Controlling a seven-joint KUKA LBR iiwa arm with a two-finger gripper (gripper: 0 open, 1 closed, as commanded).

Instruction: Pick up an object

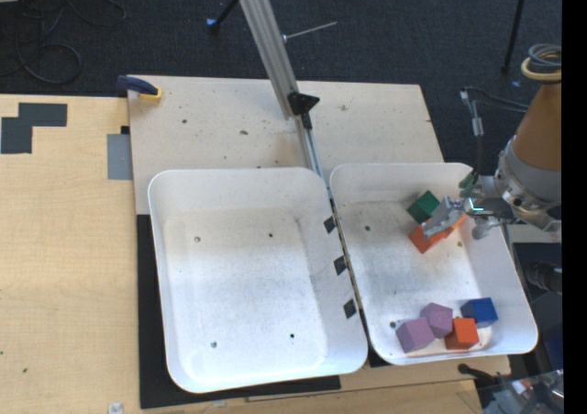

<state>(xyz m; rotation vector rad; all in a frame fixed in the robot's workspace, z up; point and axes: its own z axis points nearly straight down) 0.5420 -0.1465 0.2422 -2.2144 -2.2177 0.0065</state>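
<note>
The orange block (429, 236) lay in the right bin (385, 265), just beside a green block (423, 206) near its far wall. The gripper (451, 216) sat over the orange block's upper end; whether it clamped the block could not be told. Purple blocks (426, 327) and a blue block (480, 310) clustered at the bin's near corner.

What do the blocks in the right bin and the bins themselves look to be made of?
The purple blocks, blue block and green block look like matte foam or painted wood: flat colour, no glare. The right bin and left bin look like thin moulded white plastic, with rounded rims.
</note>
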